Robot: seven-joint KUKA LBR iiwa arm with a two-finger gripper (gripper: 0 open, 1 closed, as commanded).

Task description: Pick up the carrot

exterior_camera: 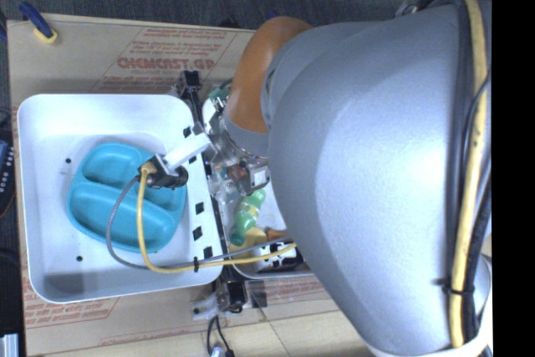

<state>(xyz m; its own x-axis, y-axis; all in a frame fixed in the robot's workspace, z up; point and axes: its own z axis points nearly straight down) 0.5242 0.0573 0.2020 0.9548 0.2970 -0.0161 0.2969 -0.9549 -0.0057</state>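
The big grey arm reaches over the right bin and hides most of it. Its orange band sits over the bin's far edge. The gripper hangs low by the wall where the two bins meet, on the right bin's side. I cannot tell if it is open or shut, because the arm's own parts are in the way. So I cannot say that it holds anything.

A green thing lies in the right bin, just beside the gripper, toward the near edge. A small orange bit pokes out right next to it, close to the near corner by the middle wall. I think that is the carrot, but so little of it shows that I am not sure.

The left bin has a blue dish in its middle. The dish is not part of the job.

I think the arm is down low because it is about to try a grab. The carrot seems to lie close to the wall and right by the green thing. So the gripper could bump the wall or catch the wrong thing.
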